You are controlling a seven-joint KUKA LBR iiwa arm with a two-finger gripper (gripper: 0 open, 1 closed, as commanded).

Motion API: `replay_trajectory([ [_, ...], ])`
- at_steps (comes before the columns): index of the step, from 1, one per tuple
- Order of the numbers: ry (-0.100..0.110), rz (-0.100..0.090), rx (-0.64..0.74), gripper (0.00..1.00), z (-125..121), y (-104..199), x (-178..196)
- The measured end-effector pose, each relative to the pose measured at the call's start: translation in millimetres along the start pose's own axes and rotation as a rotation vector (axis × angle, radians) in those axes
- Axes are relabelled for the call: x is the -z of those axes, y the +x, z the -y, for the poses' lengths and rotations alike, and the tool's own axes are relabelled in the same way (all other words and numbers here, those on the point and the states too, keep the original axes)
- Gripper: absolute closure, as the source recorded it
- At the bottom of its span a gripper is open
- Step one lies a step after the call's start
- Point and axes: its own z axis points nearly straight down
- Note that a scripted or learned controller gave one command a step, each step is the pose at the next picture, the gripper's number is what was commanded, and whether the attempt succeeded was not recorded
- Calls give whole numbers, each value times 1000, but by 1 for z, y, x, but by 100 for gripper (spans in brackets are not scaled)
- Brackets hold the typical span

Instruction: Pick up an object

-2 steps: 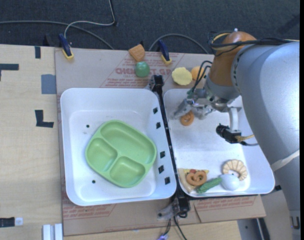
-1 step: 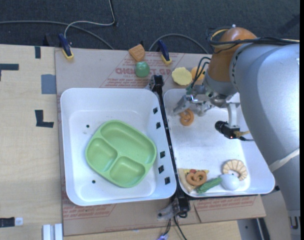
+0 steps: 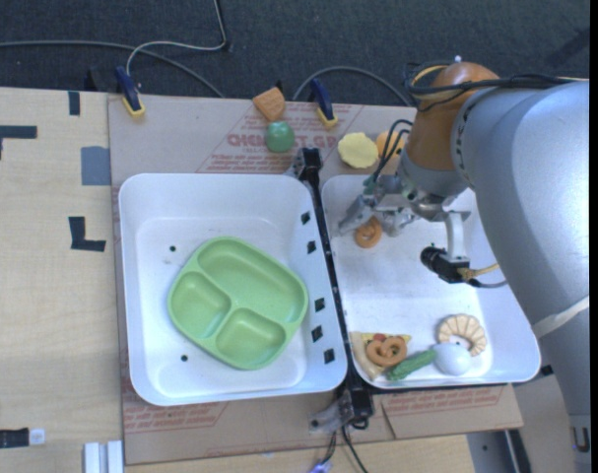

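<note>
Touching pincer (image 3: 374,216): small orange object (image 3: 367,233).

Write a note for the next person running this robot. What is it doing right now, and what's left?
Gripper: low in the right bin, fingertips right at a small orange piece; a grasp can't be confirmed.
Toys at the right bin's near edge: pretzel-topped piece, green piece, white piece, shrimp-like piece.
Left bin: green divided tray.
Behind the bins: green ball, orange block, yellow piece.
Done: reach. Left: grip and lift.
</note>
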Motion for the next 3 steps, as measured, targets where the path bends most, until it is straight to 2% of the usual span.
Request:
replay_trajectory([
  [1, 0, -1, 1, 0, -13, 4, 0],
  [2, 1, 0, 1, 0, -13, 3, 0],
  [3, 0, 2, 2, 100, -14, 3, 10],
])
